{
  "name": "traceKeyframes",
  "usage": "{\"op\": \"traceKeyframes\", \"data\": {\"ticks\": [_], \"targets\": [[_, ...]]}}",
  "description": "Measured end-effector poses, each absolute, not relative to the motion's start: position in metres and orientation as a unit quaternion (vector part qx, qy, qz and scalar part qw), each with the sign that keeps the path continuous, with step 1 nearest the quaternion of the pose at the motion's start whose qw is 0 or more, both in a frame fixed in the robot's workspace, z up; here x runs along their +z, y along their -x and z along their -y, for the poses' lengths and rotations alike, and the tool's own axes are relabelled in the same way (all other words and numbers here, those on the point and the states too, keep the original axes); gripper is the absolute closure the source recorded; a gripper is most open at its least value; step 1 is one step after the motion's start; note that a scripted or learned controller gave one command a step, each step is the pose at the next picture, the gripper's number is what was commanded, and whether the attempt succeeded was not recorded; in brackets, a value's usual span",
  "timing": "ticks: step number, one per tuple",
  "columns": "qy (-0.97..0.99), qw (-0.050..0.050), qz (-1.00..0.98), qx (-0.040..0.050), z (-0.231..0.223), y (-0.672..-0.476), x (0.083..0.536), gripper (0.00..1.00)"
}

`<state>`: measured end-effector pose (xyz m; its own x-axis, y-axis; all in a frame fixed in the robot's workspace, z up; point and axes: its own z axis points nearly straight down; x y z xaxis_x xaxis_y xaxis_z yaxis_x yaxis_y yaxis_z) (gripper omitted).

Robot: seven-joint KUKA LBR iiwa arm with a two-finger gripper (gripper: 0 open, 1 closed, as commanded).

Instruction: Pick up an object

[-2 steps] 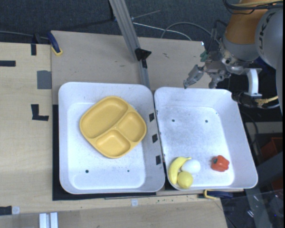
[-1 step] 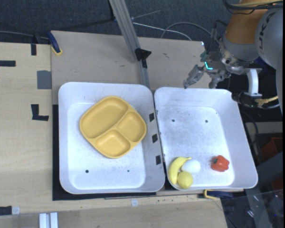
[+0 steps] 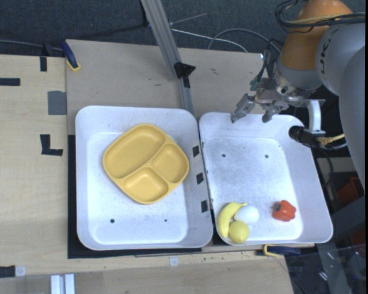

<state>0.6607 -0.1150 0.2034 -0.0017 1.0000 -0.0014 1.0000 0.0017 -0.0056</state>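
My gripper (image 3: pixel 254 113) hangs over the far rim of the right bin (image 3: pixel 306 164), fingers spread open with nothing between them. At that bin's near edge lie a yellow banana (image 3: pixel 228 214), a white egg-shaped object (image 3: pixel 248 214) and a yellow lemon (image 3: pixel 238 231), all touching one another. A small red pepper (image 3: pixel 284 210) sits a little to their right. All of these are far from the gripper, toward the near side of the bin.
A yellow divided plate (image 3: pixel 146 163) lies in the left bin (image 3: pixel 92 164). A slanted metal pole (image 3: pixel 165 38) stands behind the bins. The grey arm with its orange band (image 3: pixel 313 35) fills the upper right. Black cable runs beside the right bin's far corner.
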Motion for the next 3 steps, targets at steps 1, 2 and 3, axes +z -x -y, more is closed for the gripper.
{"op": "traceKeyframes", "data": {"ticks": [1, 2, 3], "targets": [[0.706, 0.002, 0.708, 0.0023, 0.110, -0.661, 0.159, 0.00], [0.706, 0.002, 0.708, 0.0028, 0.113, -0.656, 0.113, 0.00], [0.706, 0.000, 0.709, 0.0011, 0.112, -0.658, 0.126, 1.00]]}}
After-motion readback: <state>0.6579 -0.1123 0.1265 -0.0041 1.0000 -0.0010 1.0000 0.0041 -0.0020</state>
